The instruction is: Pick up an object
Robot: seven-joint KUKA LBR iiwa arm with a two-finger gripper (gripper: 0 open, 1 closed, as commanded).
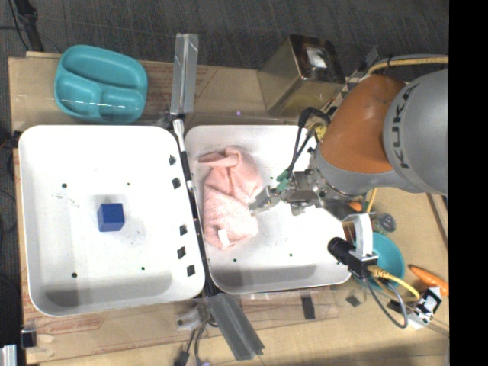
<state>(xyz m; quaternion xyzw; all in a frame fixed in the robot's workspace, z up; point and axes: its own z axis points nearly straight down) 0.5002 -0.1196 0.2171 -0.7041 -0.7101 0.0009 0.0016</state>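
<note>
cam: one, fixed above my bench (229, 82) | looks down at a slant | takes in both white bins (46, 204) | my arm (381, 136) enters from right

Even overhead light, fairly bright. White bins (99, 280) near overexposed, little surface detail. Soft short shadows along bin walls and under the blue block (111, 216). Dark floor (229, 14) at top underlit. Focus mildly soft throughout; slight grain. No strong glare.

end effector (263, 199) finger state unclear; arm (396, 128) hides right bin (259, 277) corner.
</note>
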